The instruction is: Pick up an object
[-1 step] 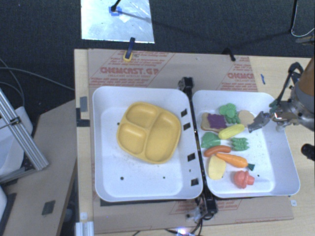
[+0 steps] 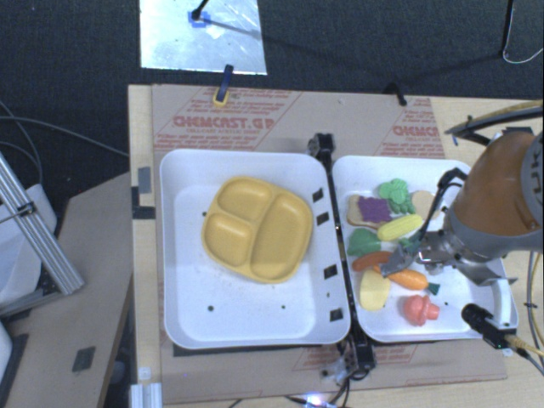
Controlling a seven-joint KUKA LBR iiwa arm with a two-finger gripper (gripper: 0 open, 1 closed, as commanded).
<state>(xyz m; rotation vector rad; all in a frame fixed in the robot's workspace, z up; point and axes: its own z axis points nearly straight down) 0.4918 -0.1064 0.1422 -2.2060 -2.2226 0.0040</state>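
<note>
the gripper (image 2: 398, 264) sits low in the right bin (image 2: 476, 330), its tips among the toy food; whether it is spread or closed i cannot tell (too dark). an orange carrot (image 2: 410, 280) lies just beside it, the corn (image 2: 399, 227) above. a yellow divided plate (image 2: 257, 228) rests in the left bin (image 2: 183, 313)

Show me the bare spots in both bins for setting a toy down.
Left white bin: bare floor all around the yellow divided plate, widest along its near edge. Right white bin: crowded with plastic toy foods under the gripper.
</note>
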